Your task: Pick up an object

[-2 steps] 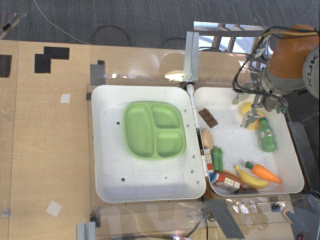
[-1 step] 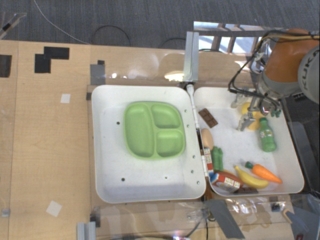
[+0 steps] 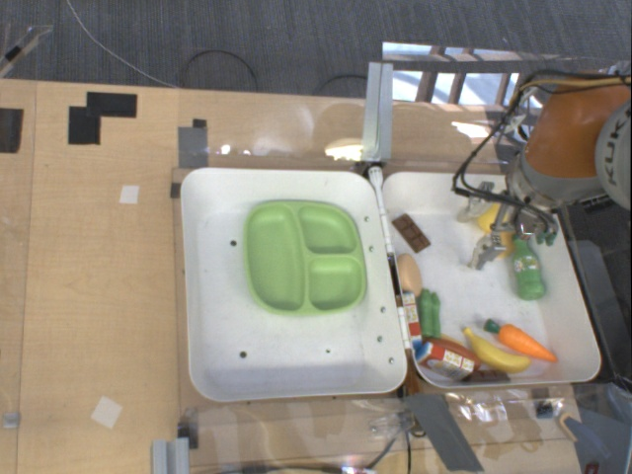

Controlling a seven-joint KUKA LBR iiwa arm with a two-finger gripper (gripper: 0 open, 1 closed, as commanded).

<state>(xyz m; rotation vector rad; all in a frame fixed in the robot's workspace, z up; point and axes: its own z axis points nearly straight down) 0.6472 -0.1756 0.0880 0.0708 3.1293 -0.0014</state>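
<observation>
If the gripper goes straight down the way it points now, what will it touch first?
Probably the bare floor of the right bin, or the green bottle lying just beside the gripper. Depth is unclear from this slanted view, so I cannot tell which.

The left bin (image 3: 212, 294) has lots of open white floor all around the green plate (image 3: 301, 255) in its middle. The right bin (image 3: 434, 200) is open in its middle and top left. A brown bar (image 3: 411, 232) lies near the wall between the bins. Toys crowd the near edge: a carrot (image 3: 523, 342), a banana (image 3: 496, 354) and a red packet (image 3: 449, 355). A green bottle (image 3: 527, 268) lies by the right side, just beside the gripper (image 3: 497, 245).
</observation>
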